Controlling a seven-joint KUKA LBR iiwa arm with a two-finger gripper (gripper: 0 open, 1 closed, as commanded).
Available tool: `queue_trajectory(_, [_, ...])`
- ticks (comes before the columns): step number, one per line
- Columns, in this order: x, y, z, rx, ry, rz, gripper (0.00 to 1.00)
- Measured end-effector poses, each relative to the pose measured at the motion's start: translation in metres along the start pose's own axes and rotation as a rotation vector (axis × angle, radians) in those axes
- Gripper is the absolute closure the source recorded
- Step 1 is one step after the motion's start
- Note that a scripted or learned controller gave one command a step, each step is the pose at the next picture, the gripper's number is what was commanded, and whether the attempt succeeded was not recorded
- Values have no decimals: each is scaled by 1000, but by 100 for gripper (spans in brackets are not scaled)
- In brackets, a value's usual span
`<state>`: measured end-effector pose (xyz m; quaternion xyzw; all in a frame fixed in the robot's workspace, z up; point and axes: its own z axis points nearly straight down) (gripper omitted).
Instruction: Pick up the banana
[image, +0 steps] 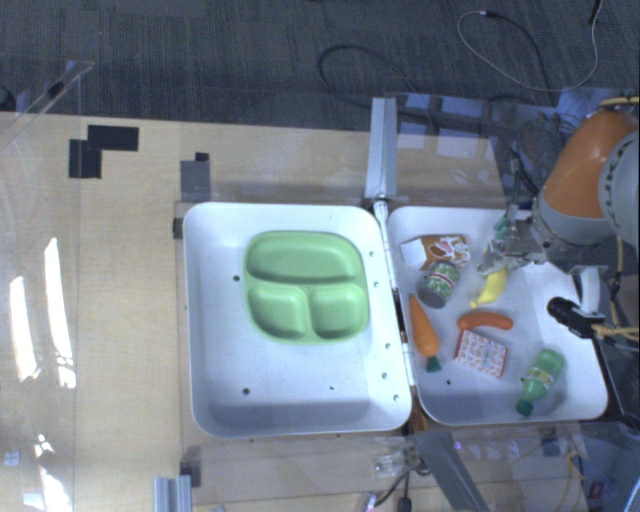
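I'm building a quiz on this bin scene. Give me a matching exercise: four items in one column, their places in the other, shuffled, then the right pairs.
Items:
1. banana
2. green divided tray
3. green bottle
4. carrot

Places:
A. near right corner of the right bin
B. in the left bin
C. beside the divider, left edge of the right bin
D. just below the gripper, right bin

Pairs: 1-D, 2-B, 3-A, 4-C
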<state>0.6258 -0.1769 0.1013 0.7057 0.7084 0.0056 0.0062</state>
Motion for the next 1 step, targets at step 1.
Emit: queue_trajectory(1, [53, 38, -103, 9, -1, 143, 100])
